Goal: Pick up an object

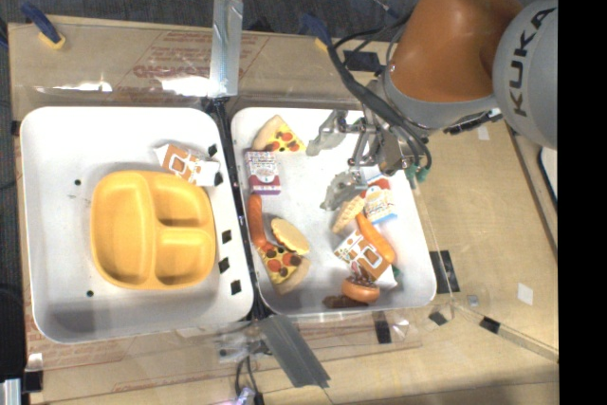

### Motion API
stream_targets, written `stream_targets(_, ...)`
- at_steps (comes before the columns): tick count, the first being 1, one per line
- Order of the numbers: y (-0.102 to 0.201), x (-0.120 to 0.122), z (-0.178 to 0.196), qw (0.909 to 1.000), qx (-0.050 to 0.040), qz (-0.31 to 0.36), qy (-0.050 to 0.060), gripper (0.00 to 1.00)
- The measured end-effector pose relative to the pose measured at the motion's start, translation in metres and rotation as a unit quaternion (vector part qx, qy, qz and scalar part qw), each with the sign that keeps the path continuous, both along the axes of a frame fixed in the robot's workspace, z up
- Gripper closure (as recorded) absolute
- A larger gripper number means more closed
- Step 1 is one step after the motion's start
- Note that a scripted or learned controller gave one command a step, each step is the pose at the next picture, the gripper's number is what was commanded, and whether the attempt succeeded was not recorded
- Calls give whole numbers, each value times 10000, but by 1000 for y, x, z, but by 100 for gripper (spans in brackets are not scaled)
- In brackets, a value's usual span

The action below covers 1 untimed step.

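The gripper (334, 164) hangs over the upper middle of the right bin (313, 297), its two metal fingers (322, 136) spread apart with nothing between them. Just right of the lower finger, and touching it as far as can be seen, lies a tan bread piece (346, 213). Right of the bread is a small packet (379, 202) in white, blue and orange; its print is too small to read. Below the bread lies an orange-and-white carton (365, 251), and below that, near the bin's bottom wall, a doughnut (360, 290) with dark topping.

Left of the gripper, a pizza slice (276, 137) sits in the bin's top left corner. Under it lies a red-and-white packet (263, 172), print unreadable. Further down the left wall are a sausage (255, 221), a bun (289, 235) and a second pizza slice (283, 270), all touching.

The left bin (47, 299) holds a yellow divided tray (152, 228) and, at the tray's upper right, another orange-and-white carton (182, 163).

The arm's (455, 33) grey casing, right of the gripper, reads "KUKA".
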<state>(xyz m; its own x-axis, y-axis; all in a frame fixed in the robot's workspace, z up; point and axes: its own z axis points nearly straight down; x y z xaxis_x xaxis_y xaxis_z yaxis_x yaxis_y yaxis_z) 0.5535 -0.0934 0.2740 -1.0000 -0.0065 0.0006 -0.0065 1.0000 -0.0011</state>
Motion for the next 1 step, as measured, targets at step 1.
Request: stream_targets(1,-99,-49,-89,9995,6,-305,35,0)
